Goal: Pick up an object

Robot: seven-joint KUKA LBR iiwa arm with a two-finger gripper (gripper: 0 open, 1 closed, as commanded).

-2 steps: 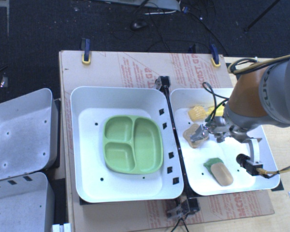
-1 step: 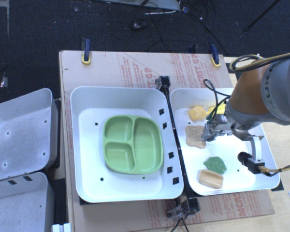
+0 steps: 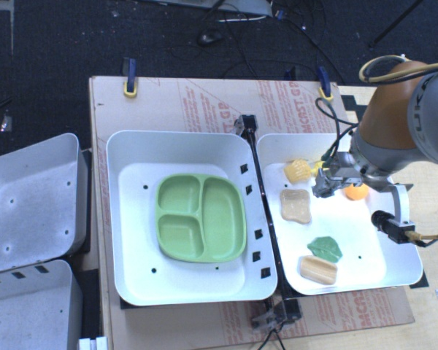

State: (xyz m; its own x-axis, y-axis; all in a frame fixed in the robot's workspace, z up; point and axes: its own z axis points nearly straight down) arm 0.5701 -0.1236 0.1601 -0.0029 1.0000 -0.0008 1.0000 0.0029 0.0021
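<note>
The right bin (image 3: 394,268) holds several small objects: a yellow corn-like piece (image 3: 298,170) at its back, a tan slice of bread (image 3: 296,205) in the middle left, a green leaf-shaped piece (image 3: 325,249), a beige bun (image 3: 318,270) near the front, and an orange piece (image 3: 357,192) partly hidden by the arm. My gripper (image 3: 326,183) hangs low over the back of this bin, between the corn piece and the orange piece, just right of the bread.
The left bin (image 3: 124,217) holds a green divided tray (image 3: 201,218). A black clip rail (image 3: 257,195) runs between the bins. A black sensor on a cable (image 3: 391,226) hangs over the right bin's right side. Spare white bins (image 3: 29,195) lie at the left.
</note>
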